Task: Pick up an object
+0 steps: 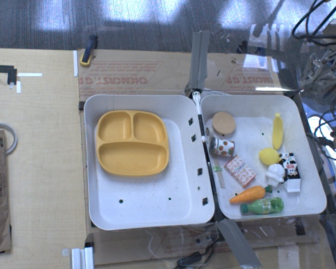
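Nearest the lens, a green bottle [262, 206] is seen lying on its side against the near wall of the right bin [252, 112], with a carrot [249, 194] touching it just behind. Whether the gripper is wide or narrow cannot be told, and nothing can be said to be held. No object is judged to have been picked yet; every candidate lies in the right bin. Toward the right wall, a white figure [275, 174], a cow-print box [290, 167] and a lemon [269, 156] are crowded together, with a banana [277, 131] beyond them. Further left, a pink box [240, 171], a printed cup [222, 147] and a brown disc [224, 123] are set more apart. A yellow plate [133, 142] is left alone in the left bin [151, 212]. A failed grasp is most to be feared in the cluster, where two things could be pinched at once or one knocked aside; the bottle could be blocked by the wall, and round items may be squeezed out.
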Motion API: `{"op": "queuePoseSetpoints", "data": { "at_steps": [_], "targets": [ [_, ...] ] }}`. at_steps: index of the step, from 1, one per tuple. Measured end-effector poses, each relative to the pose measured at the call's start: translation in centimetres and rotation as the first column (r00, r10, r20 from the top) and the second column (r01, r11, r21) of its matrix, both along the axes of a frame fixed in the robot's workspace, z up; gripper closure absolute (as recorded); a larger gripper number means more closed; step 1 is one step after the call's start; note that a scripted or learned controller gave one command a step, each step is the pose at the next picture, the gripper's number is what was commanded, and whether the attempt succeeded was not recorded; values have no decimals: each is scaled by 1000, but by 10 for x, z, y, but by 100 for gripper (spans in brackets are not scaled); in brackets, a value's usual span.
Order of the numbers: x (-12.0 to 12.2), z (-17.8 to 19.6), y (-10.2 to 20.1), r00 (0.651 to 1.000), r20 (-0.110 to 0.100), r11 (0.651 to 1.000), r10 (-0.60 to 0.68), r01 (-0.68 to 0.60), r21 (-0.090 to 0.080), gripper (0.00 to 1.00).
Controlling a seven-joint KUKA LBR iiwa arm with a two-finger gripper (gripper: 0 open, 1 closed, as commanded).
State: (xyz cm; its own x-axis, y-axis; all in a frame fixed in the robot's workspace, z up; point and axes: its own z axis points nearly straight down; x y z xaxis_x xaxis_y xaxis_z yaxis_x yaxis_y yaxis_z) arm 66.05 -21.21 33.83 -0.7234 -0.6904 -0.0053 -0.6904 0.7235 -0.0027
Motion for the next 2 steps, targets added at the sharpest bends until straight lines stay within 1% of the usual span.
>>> {"op": "queuePoseSetpoints", "data": {
  "at_steps": [1, 2],
  "targets": [
    [0, 0, 0, 1000, 0, 1000, 0, 0, 0, 0],
    [-29, -15, -9, 999, -1, 999, -42, 42, 1, 0]
  ]
}}
